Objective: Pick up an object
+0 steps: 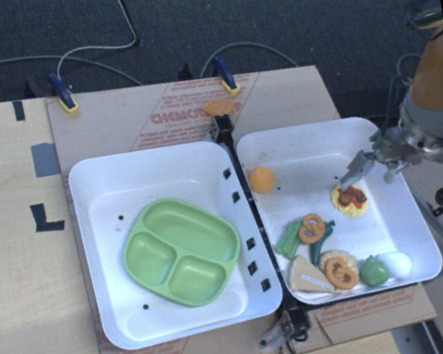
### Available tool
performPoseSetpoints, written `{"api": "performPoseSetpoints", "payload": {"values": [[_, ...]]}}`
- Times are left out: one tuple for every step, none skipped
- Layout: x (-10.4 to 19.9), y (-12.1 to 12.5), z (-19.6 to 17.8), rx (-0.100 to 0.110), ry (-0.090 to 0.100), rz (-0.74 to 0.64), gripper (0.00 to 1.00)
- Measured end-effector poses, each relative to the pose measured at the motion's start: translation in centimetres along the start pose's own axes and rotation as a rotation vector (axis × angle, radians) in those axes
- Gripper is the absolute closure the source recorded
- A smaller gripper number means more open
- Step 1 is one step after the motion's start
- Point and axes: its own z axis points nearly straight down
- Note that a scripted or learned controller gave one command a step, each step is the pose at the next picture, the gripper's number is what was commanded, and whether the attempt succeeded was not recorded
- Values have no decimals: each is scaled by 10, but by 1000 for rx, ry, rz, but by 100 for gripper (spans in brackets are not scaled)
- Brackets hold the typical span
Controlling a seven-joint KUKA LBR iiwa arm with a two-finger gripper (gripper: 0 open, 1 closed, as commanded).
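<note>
Over the right bin's [395, 210] right edge our gripper [354, 173] hangs with fingers spread and nothing between them, just above the small yellow-and-red toy food [351, 199] lying on the bin floor, so we judge the pick not yet made.

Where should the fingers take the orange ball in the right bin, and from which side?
Take the orange ball across its middle, coming straight down from above. It is round, so any width works, but it sits close to the divider wall on its left. Probably best to close along the wall's direction, where there is bare floor on both sides.
</note>
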Motion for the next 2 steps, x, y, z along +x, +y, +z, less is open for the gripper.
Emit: {"api": "performPoseSetpoints", "payload": {"values": [[96,10,89,3,2,-2,0],[98,-17,121,-5,-1,0,0]]}}
